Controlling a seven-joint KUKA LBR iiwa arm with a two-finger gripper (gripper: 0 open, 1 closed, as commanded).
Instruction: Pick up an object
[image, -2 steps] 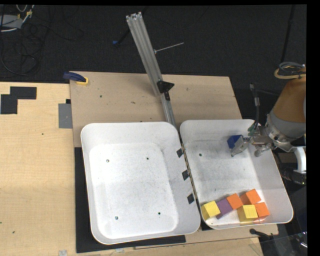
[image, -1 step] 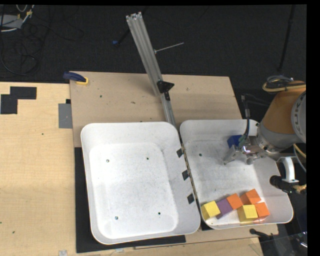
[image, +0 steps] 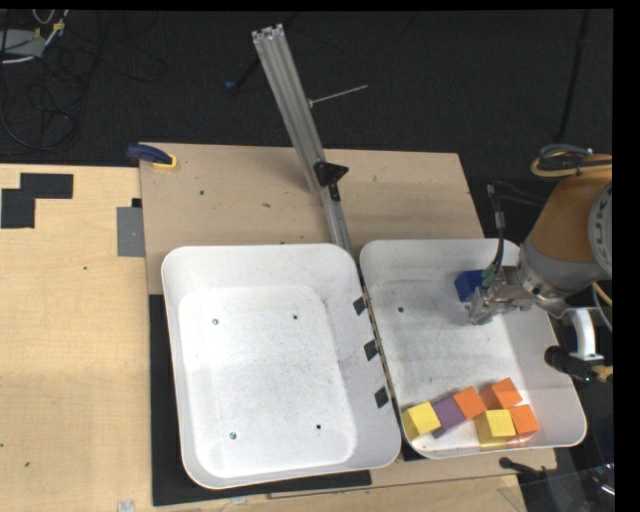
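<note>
Nearest the lens: block cluster (image: 472, 411) at 5 o'clock of the right bin (image: 440, 330), packed against its near rim. Yellow cube (image: 421, 418) on the left end, purple piece (image: 449, 416) touching it, orange cube (image: 468, 402) next, then another yellow (image: 494, 426) and two orange ones (image: 513, 405) on the right. All touching or nearly so.

Likely target is separate: blue block (image: 468, 285) at roughly 1 o'clock of the same bin, well apart from the cluster, lying on the bin floor. Gripper (image: 487, 306) is low, just beside the blue block on its right and near side, maybe touching it. Can't tell if it's open or closed, too small and blurred. Nothing visibly gripped.

Step, my read: descent/approach on the blue block, pre-grasp. No lift yet.

Next move needs: gripper centred over the block rather than off its edge, close, then straight lift. Risk: as it sits, it looks offset toward 4 o'clock of the block, so closing may just nudge it toward the far wall.

Outward: left bin (image: 200, 280) alongside at 9 o'clock, black clips (image: 370, 349) along the shared edge. Wooden tabletop (image: 250, 200) under both. Aluminium rail (image: 300, 125) slants up to 12 o'clock. Arm (image: 565, 225), orange band, enters from 3 o'clock.
</note>
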